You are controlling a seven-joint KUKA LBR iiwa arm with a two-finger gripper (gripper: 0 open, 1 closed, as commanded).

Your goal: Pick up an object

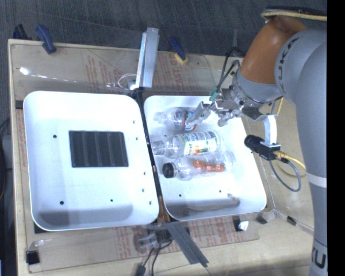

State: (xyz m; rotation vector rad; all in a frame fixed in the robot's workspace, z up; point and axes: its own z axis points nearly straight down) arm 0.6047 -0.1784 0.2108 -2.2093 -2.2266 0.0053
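Looking down, I see three clear plastic bottles (pixel 190 144) lying in the right bin (pixel 250 194); the left bin (pixel 40 154) holds a dark grate (pixel 98 149). Gripper (pixel 210 109) hovers beside the top bottle (pixel 178 118); jaws' state I cannot tell.

Arm in from the right.
Grey arm (pixel 310 125) with orange band bends left, two-finger gripper (pixel 210 109) low at centre-right of frame.

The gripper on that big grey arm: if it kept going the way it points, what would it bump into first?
Probably the topmost clear plastic bottle in the right white bin; the gripper points left toward it, though depth is unclear.
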